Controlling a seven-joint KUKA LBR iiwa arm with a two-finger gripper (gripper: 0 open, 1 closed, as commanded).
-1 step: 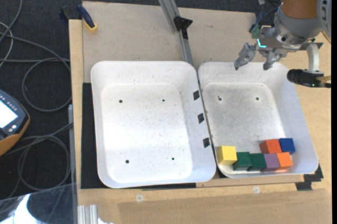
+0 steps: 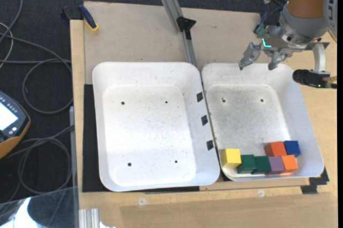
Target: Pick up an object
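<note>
Several small coloured blocks lie in a cluster along the near edge of the right bin (image 2: pixel 300 109): a yellow block (image 2: pixel 231 157), two green blocks (image 2: pixel 255 163), a purple block (image 2: pixel 276 164), a red-orange block (image 2: pixel 277 149), an orange block (image 2: pixel 289 162) and a blue block (image 2: pixel 292 147). My gripper (image 2: pixel 259 60) hangs over the far rim of the right bin, well away from the blocks. Its two fingers are spread apart with nothing between them.
The left bin (image 2: pixel 102 114) sits beside the right one on the wooden bench. A slanted metal rail (image 2: pixel 171 2) crosses the back of the bench and ends between the bins. Cables and a handheld device lie on the floor at the left.
</note>
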